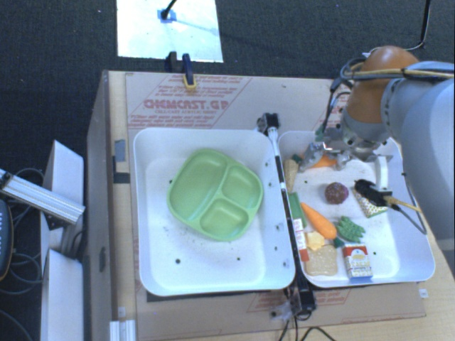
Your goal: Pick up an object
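The arm [419, 112] is cut off at the right edge. Its grey shell and orange dome cover the far right corner of the right bin [405, 254]. The bench [185, 101] is topped with a pale board printed in red.

The left bin [153, 261] is shallow white plastic with rounded corners and dark specks on its floor. In it lies a light green plate [215, 193], a glossy rounded square split into three compartments, set near the bin's middle and turned at an angle.

The gripper [320, 155] is low over the far left part of the right bin, and whether it is apart or closed cannot be told. An orange piece [323, 163] lies just below it, partly hidden, its shape unclear; I cannot tell if the two touch.

In the same bin:
- A smooth tapered carrot [318, 221] lies slantwise at the middle.
- A flat tan slab [321, 261] lies at the near edge, with a red carton [358, 261] just right of it.
- A round, rough, dark brown ball [336, 192] sits beyond the carrot.
- A ridged green leafy piece [350, 229] lies right of the carrot.
- A patterned triangle [370, 204] is partly covered on the right.
- A small yellow block [313, 241] lies between the carrot and the slab.
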Tool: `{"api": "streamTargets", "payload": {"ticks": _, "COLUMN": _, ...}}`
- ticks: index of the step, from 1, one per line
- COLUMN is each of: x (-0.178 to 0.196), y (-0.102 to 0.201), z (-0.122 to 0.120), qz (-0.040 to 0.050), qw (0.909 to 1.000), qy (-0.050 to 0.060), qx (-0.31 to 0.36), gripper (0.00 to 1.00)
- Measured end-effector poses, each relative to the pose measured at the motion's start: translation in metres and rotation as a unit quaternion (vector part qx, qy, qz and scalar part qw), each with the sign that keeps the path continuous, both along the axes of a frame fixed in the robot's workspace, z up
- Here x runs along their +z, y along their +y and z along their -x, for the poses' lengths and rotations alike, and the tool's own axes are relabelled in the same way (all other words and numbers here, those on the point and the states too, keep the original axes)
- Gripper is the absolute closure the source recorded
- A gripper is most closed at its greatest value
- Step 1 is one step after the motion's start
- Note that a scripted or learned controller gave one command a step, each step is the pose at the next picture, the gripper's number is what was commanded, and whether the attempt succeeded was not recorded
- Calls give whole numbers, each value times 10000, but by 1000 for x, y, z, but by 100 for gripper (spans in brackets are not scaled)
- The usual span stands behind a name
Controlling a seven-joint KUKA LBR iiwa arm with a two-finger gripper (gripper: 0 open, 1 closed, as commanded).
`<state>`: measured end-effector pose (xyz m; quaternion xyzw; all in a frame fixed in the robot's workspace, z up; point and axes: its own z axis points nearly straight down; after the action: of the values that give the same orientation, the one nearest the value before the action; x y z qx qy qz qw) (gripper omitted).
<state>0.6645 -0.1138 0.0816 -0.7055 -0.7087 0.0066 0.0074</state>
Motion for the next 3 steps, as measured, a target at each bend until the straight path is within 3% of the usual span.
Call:
{"api": "streamTargets", "payload": {"ticks": 1, "x": 7, "y": 1, "z": 3, "qz": -24, "qw": 10000, "qy": 93, "qx": 4, "gripper": 100}}
{"api": "streamTargets", "payload": {"ticks": 2, "x": 8, "y": 1, "z": 3, "qz": -19, "qw": 10000, "qy": 67, "qx": 5, "gripper": 0}}
{"api": "streamTargets", "payload": {"ticks": 3, "x": 18, "y": 0, "z": 3, "qz": -15, "qw": 10000, "qy": 77, "qx": 13, "gripper": 100}}
